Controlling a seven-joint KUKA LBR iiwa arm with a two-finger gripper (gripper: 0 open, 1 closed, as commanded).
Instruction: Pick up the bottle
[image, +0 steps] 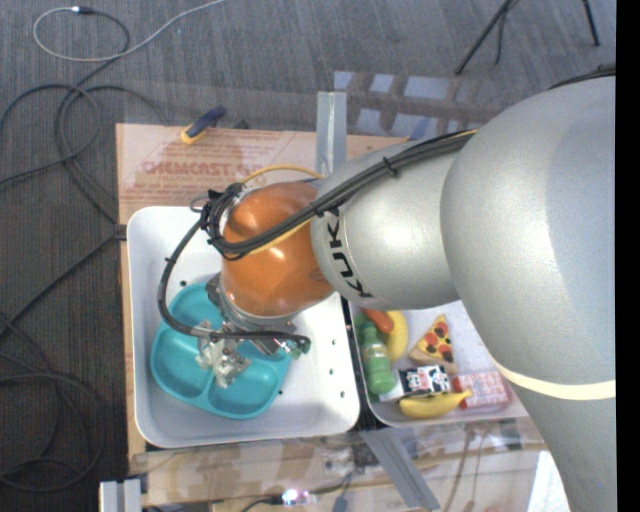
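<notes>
Fingers' state: cannot tell. Gripper (222, 362) low over teal divided plate (180, 372) in left bin (320, 400). Green bottle (377, 362) in right bin (440, 418), beside banana (432, 404).

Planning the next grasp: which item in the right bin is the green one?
The green bottle, lying along the right bin's left wall; beside it are yellow bananas and a pizza slice.

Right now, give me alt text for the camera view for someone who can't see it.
A grey arm with an orange band reaches from the right, its gripper over a teal divided plate in the left bin. The right bin holds a green bottle, bananas, a pizza slice and other small items.
</notes>
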